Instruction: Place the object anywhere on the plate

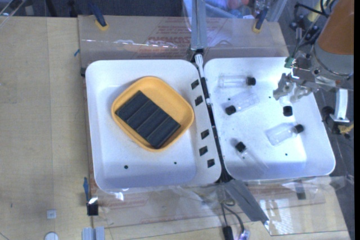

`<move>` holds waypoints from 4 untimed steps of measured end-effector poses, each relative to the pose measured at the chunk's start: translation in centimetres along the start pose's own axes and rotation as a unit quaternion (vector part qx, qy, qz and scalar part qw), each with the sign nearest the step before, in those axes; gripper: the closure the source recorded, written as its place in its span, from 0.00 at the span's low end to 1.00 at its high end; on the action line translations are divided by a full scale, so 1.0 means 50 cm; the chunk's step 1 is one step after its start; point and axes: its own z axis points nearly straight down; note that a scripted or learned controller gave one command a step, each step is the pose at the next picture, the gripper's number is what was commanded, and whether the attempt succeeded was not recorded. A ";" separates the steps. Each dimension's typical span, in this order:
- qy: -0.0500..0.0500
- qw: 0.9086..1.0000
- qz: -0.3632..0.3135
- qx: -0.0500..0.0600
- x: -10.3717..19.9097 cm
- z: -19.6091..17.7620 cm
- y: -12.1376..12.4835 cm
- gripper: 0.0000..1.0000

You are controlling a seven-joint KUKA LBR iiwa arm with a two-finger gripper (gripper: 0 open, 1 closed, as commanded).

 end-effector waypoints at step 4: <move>-0.001 0.888 -0.460 -0.002 0.267 0.035 0.016 1.00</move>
